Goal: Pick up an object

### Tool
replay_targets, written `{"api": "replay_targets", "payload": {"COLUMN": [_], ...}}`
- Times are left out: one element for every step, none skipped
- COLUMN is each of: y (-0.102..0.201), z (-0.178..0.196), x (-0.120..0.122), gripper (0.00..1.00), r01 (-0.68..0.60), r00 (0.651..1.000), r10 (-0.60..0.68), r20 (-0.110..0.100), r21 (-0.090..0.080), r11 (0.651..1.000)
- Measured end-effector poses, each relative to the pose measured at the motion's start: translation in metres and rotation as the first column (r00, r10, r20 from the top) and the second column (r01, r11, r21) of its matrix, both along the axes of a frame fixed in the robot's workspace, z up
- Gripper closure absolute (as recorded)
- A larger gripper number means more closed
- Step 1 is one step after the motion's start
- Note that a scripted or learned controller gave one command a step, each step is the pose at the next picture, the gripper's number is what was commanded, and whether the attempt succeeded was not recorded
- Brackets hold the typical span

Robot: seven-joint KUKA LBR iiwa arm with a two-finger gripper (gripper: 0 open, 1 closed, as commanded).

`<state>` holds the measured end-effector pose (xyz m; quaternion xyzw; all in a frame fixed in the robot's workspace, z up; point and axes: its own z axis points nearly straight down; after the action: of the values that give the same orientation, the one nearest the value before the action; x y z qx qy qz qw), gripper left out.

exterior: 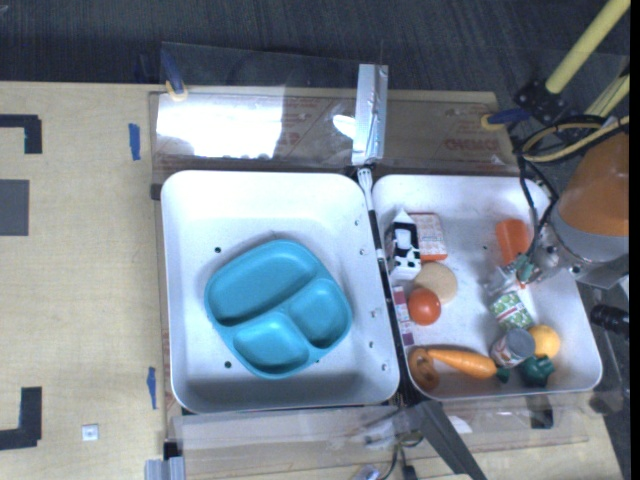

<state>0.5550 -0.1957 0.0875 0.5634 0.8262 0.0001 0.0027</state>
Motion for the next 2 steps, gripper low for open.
{"api": "replay_targets", "payload": {"y": [0.011, 0.0106], "z": [0.0857, 0.0826], "x": [0.0808, 0.0792], "gripper": [1.0, 0.0], "r01": [0.183, 0.184], "r00": [0.983, 0.983], "r10": [-0.183, -0.184], "r20": [0.004, -0.002], "r21": [0.002, 0.002], "r11": [0.983, 0.983]}}
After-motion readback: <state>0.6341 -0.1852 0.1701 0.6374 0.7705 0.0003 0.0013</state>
